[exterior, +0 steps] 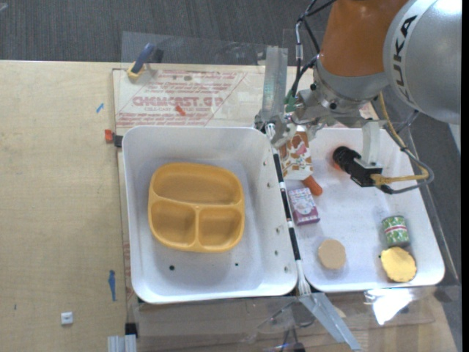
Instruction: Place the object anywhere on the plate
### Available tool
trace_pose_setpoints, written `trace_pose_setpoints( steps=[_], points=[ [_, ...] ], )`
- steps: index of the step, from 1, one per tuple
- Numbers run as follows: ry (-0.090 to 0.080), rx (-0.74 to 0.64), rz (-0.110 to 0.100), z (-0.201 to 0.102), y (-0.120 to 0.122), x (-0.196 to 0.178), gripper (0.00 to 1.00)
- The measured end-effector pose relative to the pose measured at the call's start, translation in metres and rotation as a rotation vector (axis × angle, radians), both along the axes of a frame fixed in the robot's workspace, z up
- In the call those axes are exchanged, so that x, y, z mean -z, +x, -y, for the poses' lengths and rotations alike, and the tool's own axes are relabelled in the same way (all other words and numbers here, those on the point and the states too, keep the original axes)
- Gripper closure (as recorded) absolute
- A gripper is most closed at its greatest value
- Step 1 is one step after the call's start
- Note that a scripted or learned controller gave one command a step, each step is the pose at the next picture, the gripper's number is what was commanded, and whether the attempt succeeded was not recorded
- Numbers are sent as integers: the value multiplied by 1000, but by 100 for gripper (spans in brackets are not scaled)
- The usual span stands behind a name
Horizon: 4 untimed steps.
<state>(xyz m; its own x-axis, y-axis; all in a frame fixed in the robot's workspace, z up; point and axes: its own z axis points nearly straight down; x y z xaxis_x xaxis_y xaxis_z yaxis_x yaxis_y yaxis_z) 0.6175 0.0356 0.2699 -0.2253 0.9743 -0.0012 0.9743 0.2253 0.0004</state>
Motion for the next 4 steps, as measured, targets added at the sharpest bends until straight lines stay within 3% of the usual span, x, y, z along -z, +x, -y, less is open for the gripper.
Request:
trace_pose_setpoints(
  steps=[1, 2, 3, 4],
  points=[
    [0, 85, -6, -57, -22, 88, 100],
    [1, -74, -4, -91, 13, 147, 100],
    [-7, -326, 40, -129, 27, 156, 100],
    [-3, -332, 20, -134, 19, 172, 0]
  ],
)
